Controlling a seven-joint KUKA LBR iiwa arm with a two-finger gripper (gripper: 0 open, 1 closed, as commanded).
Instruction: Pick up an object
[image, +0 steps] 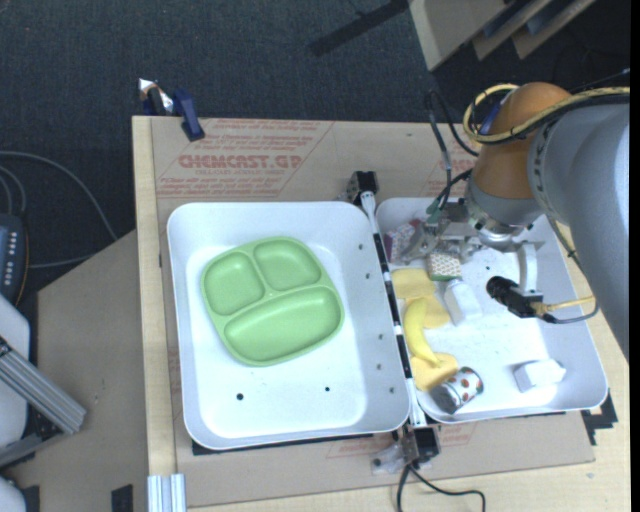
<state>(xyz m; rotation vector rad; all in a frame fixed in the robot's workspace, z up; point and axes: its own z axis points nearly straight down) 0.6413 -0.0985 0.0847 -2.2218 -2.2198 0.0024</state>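
Near edge of the right shallow white plastic bin: a small shiny metallic cup-like object is lying on its side against the bin's inner wall, touching the lower end of a yellow soft banana-shaped object. A small white block is sitting apart from them toward the bin's right side. Judgement: the loose objects are crowding along the wall between the two bins, probably because that is where they are settling when dropped.

Left shallow white plastic bin: it is carrying a light green three-compartment plastic plate, lying flat near its centre. Nothing is resting in the plate's compartments.

Mid right bin: a small pale rectangular piece is lying just beside the banana-shaped object.

Far end of right bin: the end effector is hanging low over the bin's far left corner, above a pinkish-white crumpled item. Its opening is not resolvable, so I cannot tell whether it is wide, narrow or holding anything. The grey arm with orange band is reaching in from the right.

Judgement: the candidate pick objects are all lying in the right bin, and the arm is positioned for a grasp attempt at the far corner; no lift is confirmed.

Both bins are resting on a cardboard-covered surface.
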